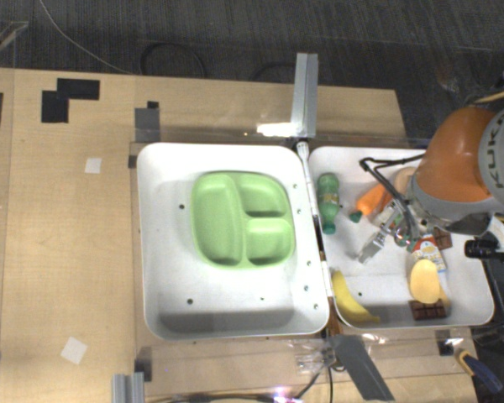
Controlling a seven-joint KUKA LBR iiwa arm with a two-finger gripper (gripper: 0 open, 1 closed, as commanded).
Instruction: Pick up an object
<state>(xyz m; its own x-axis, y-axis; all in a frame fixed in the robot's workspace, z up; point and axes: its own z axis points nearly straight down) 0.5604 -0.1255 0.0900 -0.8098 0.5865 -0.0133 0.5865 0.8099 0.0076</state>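
curved yellow banana [349,299], glossy bin [479,309]

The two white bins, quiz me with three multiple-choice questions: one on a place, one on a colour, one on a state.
1. Where is the green divided plastic tray?
A. left white bin
B. right white bin
C. bench

2. What colour is the curved banana?
A. red
B. yellow
C. blue

3. How does the green plastic bottle rest?
A. upright
B. hanging from the tool
C. lying down

A: it sits inside the left bin. B: its peel is yellow. C: its length lies along the bin floor.
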